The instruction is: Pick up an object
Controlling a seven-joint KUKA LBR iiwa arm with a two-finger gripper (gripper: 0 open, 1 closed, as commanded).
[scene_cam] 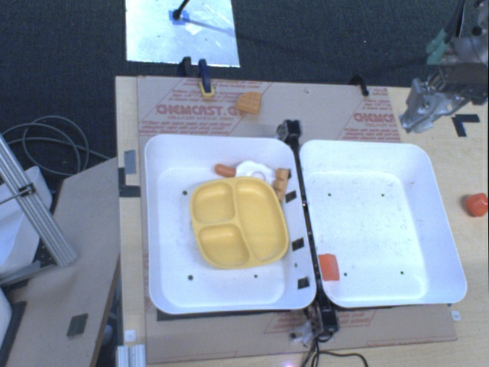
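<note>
My gripper [422, 110] hangs at the upper right, above the bench just beyond the right bin's far corner, with nothing seen in it. In the left bin [164, 205] a yellow divided plate [238, 222] lies in the middle. Behind the plate lie a small orange sausage [225, 170], a white piece [254, 170] and a tan piece [281, 180]. An orange-red block [328, 266] sits in the right bin [382, 220], near its front left corner.
A waffle-like tan piece [248, 102] lies on the bench behind the left bin. A red object [476, 204] rests on the bench to the right of the right bin. A yellow and blue clamp [205, 79] stands at the bench's back edge.
</note>
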